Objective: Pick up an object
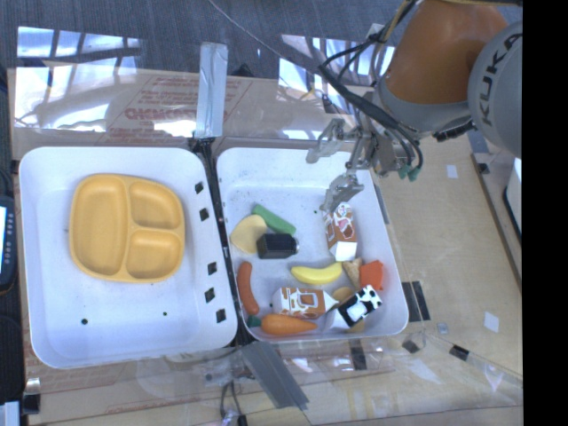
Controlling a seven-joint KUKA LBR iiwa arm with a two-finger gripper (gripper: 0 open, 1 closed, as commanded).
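Bins sit side by side on the bench, and the left bin [44, 264] carries a yellow divided plate [127, 226] with three compartments, lying flat in its upper half. Across the black clips at the shared edge, the right bin [293, 162] has its contents crowded toward the near side: an orange-red sausage [246, 288] along the left wall, a pale yellow wedge [247, 233] with a green pepper-like piece [272, 219] just above it, and a small black block [277, 245] touching the wedge's right side. Below these lie a carrot [287, 325] by the front rim, an orange-and-white carton [302, 301] just above it, and a yellow banana [318, 275] above that. Further right stands a small carton in brown and white [342, 230], a slim box with a printed label, tilted a little, its top under the gripper [342, 187]. The grey fingers hang right at that top edge; whether they are clamped on it or merely above it cannot be told from here. Near the right corner are a black-and-white cow-patterned piece [359, 307] and a red-orange block [371, 275]. The arm [444, 51], grey with an orange band, reaches in from the right, above the bin's far right corner.
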